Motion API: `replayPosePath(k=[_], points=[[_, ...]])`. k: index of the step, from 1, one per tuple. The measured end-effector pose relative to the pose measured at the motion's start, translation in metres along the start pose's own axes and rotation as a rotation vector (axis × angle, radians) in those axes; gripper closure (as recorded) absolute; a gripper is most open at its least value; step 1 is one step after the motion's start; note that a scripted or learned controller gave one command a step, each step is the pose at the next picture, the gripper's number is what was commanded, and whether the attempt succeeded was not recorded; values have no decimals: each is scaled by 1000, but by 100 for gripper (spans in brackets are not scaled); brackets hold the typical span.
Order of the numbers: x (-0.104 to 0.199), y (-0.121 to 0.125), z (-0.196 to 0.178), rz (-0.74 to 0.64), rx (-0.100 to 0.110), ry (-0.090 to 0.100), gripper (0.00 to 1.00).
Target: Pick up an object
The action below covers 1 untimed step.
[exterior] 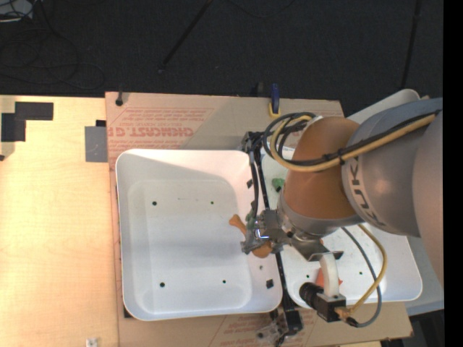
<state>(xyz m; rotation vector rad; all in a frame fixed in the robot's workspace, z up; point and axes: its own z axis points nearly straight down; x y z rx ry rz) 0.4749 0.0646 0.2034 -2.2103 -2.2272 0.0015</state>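
Observation:
My gripper [256,238] hangs low over the right edge of the left white bin [181,295], under the grey arm's orange band [322,172]. A small orange object [237,223] pokes out to the gripper's left. More orange [265,250] shows just below the gripper. Whether the two are one thing, and whether it is held, is hidden by the metal parts.
The arm covers most of the right bin [394,284]. A small green item [277,184] lies at that bin's upper left, and a red and white piece [323,275] near its front. Cardboard [166,125] lies under both bins, with a wooden bench [51,230] to the left.

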Motion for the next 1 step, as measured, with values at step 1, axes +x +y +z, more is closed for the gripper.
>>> replayPosePath(k=[1], points=[[-56, 35, -37, 11, -4, -4, 100]])
